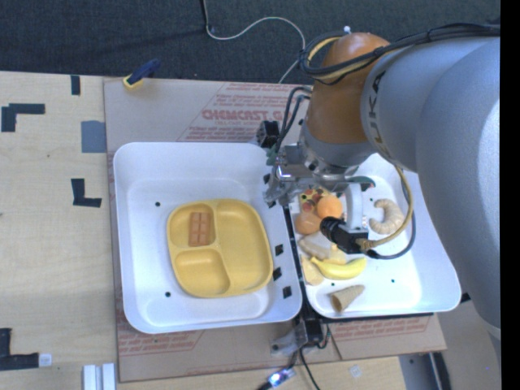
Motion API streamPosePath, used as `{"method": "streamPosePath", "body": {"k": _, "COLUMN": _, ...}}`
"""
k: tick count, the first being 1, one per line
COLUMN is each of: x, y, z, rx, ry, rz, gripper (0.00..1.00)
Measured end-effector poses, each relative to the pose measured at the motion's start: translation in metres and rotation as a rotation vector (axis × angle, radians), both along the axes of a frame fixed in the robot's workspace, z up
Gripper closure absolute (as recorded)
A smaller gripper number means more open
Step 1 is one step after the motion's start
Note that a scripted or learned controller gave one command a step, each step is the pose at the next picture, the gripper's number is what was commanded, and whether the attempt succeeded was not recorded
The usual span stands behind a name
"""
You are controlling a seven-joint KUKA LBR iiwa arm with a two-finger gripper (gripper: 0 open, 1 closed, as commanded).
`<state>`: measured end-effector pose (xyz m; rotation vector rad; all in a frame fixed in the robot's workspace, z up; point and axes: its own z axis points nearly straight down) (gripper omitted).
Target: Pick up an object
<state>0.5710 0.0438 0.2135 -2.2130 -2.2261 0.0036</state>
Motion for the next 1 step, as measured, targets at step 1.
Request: {"method": "streamPosePath", "body": {"k": 1, "x": 0.0022, "y": 0.0049, "z": 0.0197, "rx": 0.000, "ry": -0.002, "rz": -0.003, "gripper": 1.00}}
